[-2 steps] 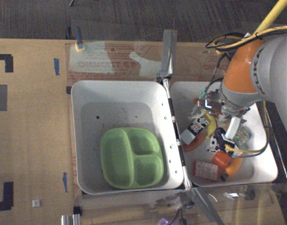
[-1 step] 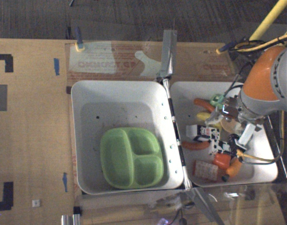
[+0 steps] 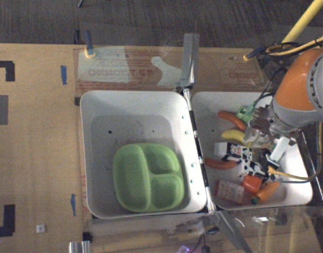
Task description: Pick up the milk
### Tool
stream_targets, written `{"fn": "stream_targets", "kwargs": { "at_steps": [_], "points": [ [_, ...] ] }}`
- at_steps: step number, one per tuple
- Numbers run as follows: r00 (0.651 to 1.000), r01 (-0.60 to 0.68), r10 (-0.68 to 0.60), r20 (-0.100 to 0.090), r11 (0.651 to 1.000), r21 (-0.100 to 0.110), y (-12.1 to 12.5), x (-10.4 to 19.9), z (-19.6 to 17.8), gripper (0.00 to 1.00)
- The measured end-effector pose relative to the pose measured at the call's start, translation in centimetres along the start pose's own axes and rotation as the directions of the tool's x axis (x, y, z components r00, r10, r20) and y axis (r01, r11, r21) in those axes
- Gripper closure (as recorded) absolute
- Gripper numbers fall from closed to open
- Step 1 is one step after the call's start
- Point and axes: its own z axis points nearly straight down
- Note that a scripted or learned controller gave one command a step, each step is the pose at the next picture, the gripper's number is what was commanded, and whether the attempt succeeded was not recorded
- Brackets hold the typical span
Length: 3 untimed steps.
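Note:
The milk [image 3: 249, 164] is a small carton with black and white cow patches. It lies in the middle of the right bin [image 3: 296, 194], among several toy foods. My gripper [image 3: 258, 140] hangs right over the carton's upper end and covers part of it. The grey wrist and the orange band [image 3: 296, 91] reach in from the right, above it.
Around the milk lie a yellow banana [image 3: 233, 136], an orange-red carrot [image 3: 231, 119], a red sausage [image 3: 220, 163], a red packet [image 3: 230, 191] and a red and orange toy [image 3: 259, 187]. A green divided plate [image 3: 148, 177] sits in the left bin [image 3: 98, 115]. Cables trail over the right bin's right side.

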Motion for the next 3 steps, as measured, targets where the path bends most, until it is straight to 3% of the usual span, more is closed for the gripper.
{"fn": "stream_targets", "kwargs": {
  "at_steps": [1,2,3],
  "points": [
    [0.995,0.103,-0.103,0.001,0.995,0.000,-6.1,-7.3,-2.0,1.00],
    [0.990,0.142,-0.142,0.001,0.990,-0.002,-9.8,1.1,-6.0,1.00],
    [0.990,0.141,-0.141,0.002,0.990,-0.002,-9.7,1.1,-6.9,1.00]
  ]
}}
